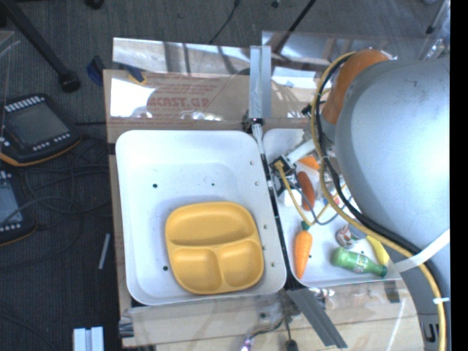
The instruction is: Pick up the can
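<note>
Left shallow white bin (139, 196) holding a yellow three-compartment plastic tray (213, 246). Right shallow white bin (281, 148) holding an orange toy carrot (303, 248), a green plastic bottle (357, 261) and a yellow banana-like piece (377, 251) (partly covered), beneath the large grey arm (398, 145). The can cannot be identified.

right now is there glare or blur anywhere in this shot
In the camera view, glare streaks the clear panels behind the shallow white bins; the big grey arm looms close and soft-edged, covering much of the right bin; the yellow divided plastic tray and the orange toy carrot look sharp.
</note>
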You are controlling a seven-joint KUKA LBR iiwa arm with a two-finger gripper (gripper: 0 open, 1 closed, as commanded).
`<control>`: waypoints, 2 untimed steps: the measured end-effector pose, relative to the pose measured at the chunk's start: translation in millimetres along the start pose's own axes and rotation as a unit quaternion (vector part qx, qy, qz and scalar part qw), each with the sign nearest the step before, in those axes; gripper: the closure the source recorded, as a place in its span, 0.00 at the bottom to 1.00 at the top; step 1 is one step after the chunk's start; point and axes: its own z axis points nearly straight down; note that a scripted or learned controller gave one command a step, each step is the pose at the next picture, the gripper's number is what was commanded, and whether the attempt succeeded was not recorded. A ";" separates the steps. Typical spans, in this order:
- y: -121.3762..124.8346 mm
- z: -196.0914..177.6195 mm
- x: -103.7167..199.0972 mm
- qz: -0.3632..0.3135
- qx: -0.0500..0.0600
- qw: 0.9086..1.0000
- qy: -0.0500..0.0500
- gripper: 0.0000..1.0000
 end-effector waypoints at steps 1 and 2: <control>-29.6 -1.4 -54.9 0.087 0.000 0.996 0.009 0.00; -12.8 -0.2 9.2 0.120 0.003 0.993 0.002 0.00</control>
